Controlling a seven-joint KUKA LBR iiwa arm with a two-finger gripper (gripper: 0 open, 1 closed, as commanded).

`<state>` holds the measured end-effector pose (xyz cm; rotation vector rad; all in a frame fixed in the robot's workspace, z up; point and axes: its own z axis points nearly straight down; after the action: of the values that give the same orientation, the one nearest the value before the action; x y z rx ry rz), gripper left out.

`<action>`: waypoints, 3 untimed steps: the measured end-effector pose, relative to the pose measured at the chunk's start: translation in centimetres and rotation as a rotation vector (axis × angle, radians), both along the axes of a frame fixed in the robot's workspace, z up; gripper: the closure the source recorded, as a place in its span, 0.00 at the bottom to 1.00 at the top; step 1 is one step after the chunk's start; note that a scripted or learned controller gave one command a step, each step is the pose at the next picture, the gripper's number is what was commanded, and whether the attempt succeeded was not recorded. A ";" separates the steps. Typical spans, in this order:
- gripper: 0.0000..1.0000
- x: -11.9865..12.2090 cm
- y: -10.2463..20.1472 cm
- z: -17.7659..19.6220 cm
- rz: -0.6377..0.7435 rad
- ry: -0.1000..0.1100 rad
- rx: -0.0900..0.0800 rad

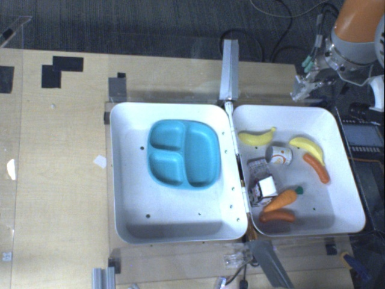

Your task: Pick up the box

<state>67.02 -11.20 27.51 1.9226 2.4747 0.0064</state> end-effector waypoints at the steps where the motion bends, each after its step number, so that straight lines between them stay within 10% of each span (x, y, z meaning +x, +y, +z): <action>1: 1.00 0.0 -2.4 4.8 0.000 -0.001 0.000; 3: 1.00 0.0 -9.3 5.9 -0.028 -0.001 -0.001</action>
<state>67.01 -20.54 33.42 1.9563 2.4463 0.0054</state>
